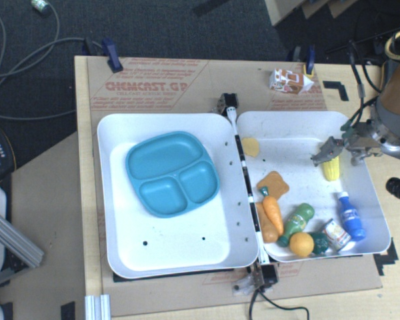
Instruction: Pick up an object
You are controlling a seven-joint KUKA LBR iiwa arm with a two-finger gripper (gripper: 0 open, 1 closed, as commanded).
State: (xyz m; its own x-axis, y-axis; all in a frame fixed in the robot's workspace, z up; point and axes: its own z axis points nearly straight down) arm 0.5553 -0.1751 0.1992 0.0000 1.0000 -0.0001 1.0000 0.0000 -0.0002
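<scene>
My gripper point(341, 155) hovers over the back right part of the right bin point(287, 129), its fingers spread open with nothing between them. A small yellow object point(331, 171) lies just in front of and below the fingertips. Further toward the front of the same bin lie a blue bottle point(350, 217), a small can point(335, 235), an orange fruit point(301, 244), a green vegetable point(300, 217), a carrot point(272, 212), a brown-orange piece point(273, 184) and a pale yellow disc point(251, 147).
The left bin point(120, 245) holds a blue divided plate point(172, 173). A small printed carton point(290, 81) sits on the bench behind the right bin. Blue clamps point(111, 54) grip the bench's back edge. Cables trail across the dark floor.
</scene>
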